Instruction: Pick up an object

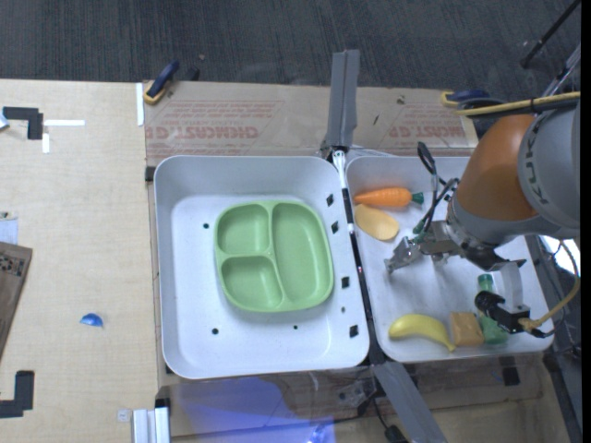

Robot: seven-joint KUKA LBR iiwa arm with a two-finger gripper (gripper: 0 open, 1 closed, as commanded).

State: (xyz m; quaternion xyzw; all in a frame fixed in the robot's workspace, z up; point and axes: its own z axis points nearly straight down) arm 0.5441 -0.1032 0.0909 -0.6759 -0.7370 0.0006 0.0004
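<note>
Right bin: carrot near the far wall with long axis roughly left-right, green top pointing right toward the arm; pale yellow piece just in front of it; banana along the near wall, long axis left-right, slightly curved, beside a tan block. Gripper low over the bin floor between carrot and banana, pointing left, nothing between the fingers, spread or closed impossible to tell. Left bin: green divided plate.

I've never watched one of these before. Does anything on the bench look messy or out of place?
Little stands out. The green plate sits slightly askew in the left bin, and a small blue piece lies alone on the bench outside both bins.
</note>
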